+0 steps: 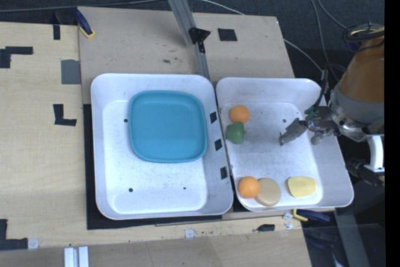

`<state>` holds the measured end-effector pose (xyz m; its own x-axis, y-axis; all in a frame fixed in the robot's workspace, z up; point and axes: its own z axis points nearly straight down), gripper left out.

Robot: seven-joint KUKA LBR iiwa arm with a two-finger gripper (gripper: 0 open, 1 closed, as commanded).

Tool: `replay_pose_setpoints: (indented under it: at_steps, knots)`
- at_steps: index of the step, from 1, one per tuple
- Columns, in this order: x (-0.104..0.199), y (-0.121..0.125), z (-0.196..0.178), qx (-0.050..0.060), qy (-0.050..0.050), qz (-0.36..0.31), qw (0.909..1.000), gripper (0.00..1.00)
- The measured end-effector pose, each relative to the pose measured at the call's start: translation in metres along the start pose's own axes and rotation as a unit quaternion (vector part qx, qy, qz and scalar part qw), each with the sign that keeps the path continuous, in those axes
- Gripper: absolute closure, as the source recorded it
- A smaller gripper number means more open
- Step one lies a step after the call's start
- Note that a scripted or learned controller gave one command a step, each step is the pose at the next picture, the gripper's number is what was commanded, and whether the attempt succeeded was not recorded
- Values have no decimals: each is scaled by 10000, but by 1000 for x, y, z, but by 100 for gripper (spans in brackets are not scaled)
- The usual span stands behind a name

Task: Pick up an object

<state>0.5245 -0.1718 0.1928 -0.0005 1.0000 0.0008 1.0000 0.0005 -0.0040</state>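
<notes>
From above the bench, the two white bins sit side by side, their inner rims touching. The left bin (109,134) carries one thing, a square teal plate (167,125), lying flat toward its far edge and centred between the side walls. It looks like a receiving spot more than something to grab, flat as it is.

The right bin (331,181) holds the likely candidates. Against its left wall, toward the far corner, an orange ball (239,114) sits touching a small green ball (235,132) just nearer to me. Along the near edge three pieces line up: a second orange ball (249,187) by the near left corner, a tan round disc (269,191) touching it, and a yellow piece (302,186) a little apart toward the near right corner. They seem to have rolled or settled against the walls, leaving the middle of the floor bare.

The gripper (289,136) reaches in over the right rim, tilted down toward that bare middle, with nothing between its fingers. The dark fingers blur together from this angle, so I cannot tell whether they are spread or closed. It hangs well apart from every object; I'd judge the pick not yet begun, and the crowded pairs along the walls will be awkward to separate.
</notes>
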Motion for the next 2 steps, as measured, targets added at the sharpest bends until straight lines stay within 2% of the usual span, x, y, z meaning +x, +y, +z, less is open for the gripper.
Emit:
replay_pose_setpoints:
  at_steps: [2]
  knots:
    - [10,-1,100,7,1,0,10000,0]
